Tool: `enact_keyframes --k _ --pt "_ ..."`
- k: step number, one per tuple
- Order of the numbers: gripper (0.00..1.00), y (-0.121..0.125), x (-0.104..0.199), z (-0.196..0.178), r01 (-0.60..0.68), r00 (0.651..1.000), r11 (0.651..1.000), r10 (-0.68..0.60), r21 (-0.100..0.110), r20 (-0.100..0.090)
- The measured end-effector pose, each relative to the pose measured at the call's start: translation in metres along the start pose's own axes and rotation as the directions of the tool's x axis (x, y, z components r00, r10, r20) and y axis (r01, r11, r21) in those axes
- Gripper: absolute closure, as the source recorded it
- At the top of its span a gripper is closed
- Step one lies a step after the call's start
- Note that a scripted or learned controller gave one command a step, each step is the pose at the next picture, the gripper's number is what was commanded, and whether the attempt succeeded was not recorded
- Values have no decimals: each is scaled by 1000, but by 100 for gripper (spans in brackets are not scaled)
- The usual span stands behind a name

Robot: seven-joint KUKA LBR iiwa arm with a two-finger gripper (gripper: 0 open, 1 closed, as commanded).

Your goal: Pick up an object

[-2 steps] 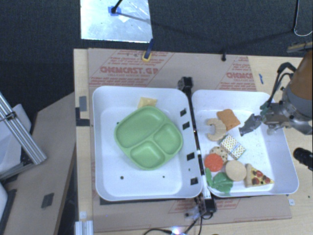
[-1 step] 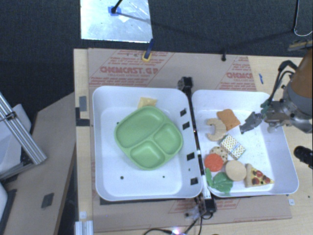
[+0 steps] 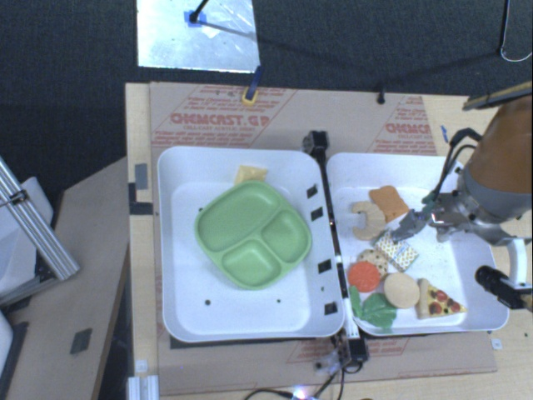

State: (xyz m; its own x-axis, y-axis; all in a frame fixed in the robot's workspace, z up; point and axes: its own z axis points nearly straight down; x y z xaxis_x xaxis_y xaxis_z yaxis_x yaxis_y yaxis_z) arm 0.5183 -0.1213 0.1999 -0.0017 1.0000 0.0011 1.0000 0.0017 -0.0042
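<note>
With its finger state impossible to tell, the gripper (image 3: 405, 226) at right-centre should descend squarely onto the checkered cracker (image 3: 398, 252).

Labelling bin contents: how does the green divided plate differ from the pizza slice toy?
The green divided plastic plate lies in the left white bin; the small triangular pizza slice toy lies in the right white bin. The plate is far larger, with only a small yellow piece near it, while the slice is crowded among other toy foods. The plate is plain green; the slice is tan with red spots. Both lie flat.
</note>
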Motion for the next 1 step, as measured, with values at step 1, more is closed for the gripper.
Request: enact_keyframes --k 1 --pt "0 10 -1 53 0 1000 1000 0 -1 0"
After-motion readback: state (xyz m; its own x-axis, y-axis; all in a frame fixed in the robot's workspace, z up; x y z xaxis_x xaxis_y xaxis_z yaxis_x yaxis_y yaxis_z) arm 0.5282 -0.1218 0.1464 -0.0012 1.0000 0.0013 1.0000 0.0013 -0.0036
